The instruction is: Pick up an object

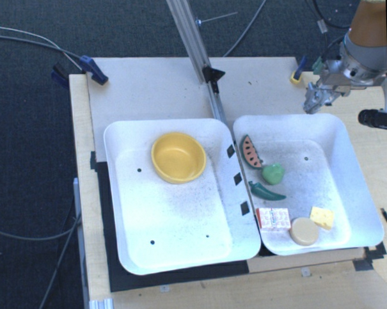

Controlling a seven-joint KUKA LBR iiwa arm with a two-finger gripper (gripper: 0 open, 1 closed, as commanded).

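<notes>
camera view, from above at a slant. counter (152,88): pale surface carrying two shallow white bins side by side. left bin (178,247): holds one yellow bowl (178,158), upright, in its upper part, well apart from everything else. right bin (348,176): holds six small items. watermelon slice (250,152): red with a green rind, near the bin's upper left wall. green ball (273,174): just below and right of the slice. dark green pepper (267,191): lying flat, just beneath the ball. red-and-white packet (273,217): near the lower left corner of the bin. beige round disc (304,231): just right of the packet, at the lower wall. yellow cheese wedge (322,217): touching or just beside the disc, on its upper right. arm (367,28): enters at the upper right, orange band above a grey wrist. claw (313,105): hangs above the counter just past the right bin's upper rim, nothing seen in it; whether its fingers are apart or together cannot be told.
</notes>
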